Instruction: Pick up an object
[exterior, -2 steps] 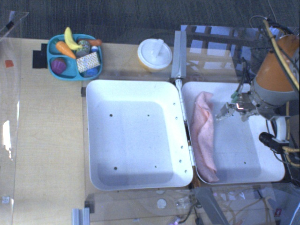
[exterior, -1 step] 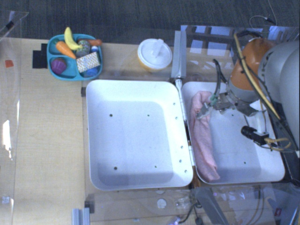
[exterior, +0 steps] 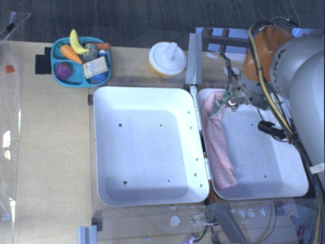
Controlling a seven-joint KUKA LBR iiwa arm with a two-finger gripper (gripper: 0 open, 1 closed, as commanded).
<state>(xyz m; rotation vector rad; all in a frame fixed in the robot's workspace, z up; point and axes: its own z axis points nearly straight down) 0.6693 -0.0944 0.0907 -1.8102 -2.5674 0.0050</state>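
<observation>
A pink cloth [exterior: 219,142] lies crumpled lengthwise along the left wall of the right white bin [exterior: 274,184]. Its far end rises toward the bin's back left corner. My gripper [exterior: 224,103] hangs at that far end, right over or touching the top of the cloth. The grey arm with its orange band [exterior: 264,50] reaches in from the upper right and hides the bin's back right part.
The left white bin [exterior: 147,141] stands beside the right one, with a metal divider [exterior: 192,55] behind them. A blue tray of toy food [exterior: 80,61] and a white-lidded yellow container [exterior: 167,59] sit on the bench at the back. Cables [exterior: 277,128] hang over the right bin.
</observation>
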